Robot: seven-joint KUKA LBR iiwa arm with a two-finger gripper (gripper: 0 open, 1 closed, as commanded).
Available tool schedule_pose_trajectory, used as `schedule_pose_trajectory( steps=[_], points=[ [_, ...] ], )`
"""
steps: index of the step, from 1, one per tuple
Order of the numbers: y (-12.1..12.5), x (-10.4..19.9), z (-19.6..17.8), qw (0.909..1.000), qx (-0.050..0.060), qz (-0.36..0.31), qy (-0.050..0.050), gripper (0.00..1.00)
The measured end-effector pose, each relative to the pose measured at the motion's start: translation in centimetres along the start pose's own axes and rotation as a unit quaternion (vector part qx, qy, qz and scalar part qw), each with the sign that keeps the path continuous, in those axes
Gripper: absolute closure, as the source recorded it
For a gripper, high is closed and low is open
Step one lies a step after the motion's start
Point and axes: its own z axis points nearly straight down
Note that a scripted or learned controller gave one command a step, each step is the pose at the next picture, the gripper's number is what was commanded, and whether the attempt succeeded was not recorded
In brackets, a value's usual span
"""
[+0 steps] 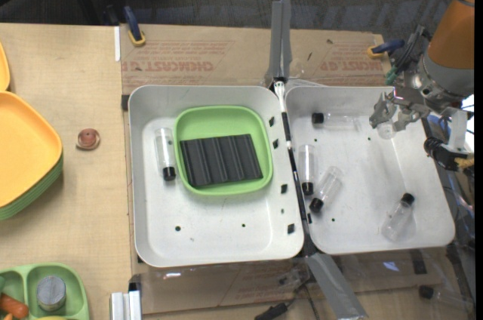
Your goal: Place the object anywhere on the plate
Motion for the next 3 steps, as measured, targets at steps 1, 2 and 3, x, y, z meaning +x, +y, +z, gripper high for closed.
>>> schedule_pose_trajectory(
  steps=[1,2,3],
  points=[
    [0.0,0.0,0.0,1.0,0.0,0.0,0.0,0.0],
    [0.8,-5.7,-3.9,0.9997,-0.001,0.026,0.0,0.0],
    [-1.6,-5.6,-7.2,0.9984,-0.001,0.056,0.0,0.0]
  ],
)
